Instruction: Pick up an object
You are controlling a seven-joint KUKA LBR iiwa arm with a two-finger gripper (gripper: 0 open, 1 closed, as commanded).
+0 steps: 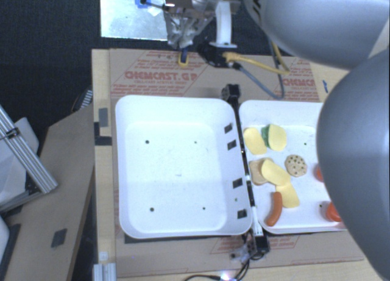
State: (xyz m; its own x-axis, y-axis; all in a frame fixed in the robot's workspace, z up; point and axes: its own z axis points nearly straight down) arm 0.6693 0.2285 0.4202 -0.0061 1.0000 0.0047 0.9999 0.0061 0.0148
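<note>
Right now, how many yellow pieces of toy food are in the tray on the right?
4. One yellow piece near the top, another beside it against a green piece, one mid-tray, one below it. The big grey arm may hide more.

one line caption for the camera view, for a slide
Gripper raised beyond the bins; toy foods, including a sausage, lie in the right bin.

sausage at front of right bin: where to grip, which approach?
Grip the sausage across its narrow middle, coming straight down. It lies flat, long axis near-vertical in view, so close left-right. Its upper end meets a yellow piece; the middle looks freer.
</note>
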